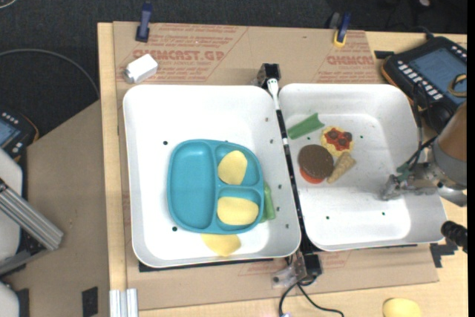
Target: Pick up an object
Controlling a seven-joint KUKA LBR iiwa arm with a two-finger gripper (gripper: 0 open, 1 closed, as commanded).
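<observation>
Gripper (395,188) first: it hangs low over the right side of the right bin (371,226), and it is too small and blurred for me to tell whether it is open or closed; nothing is seen held in it. From the left, the left bin (148,159) bears a blue divided plate (191,185) with one yellow piece (232,167) in its upper small compartment and another yellow piece (237,210) in the lower one, while a third yellow piece (221,243) lies on the bin floor just beside the plate's near edge. In the right bin lie a green strip (303,126), a brown round toy (315,161), a pizza-like slice (338,138) and a tan piece (341,168), close together and apart from the gripper. I judge that the pick is not yet done and the approach is in hand; the next move calls for going left toward this group and closing on one item. The arm (453,152) is cut off at the right, and what kind of food the toys are is hard to make out.
</observation>
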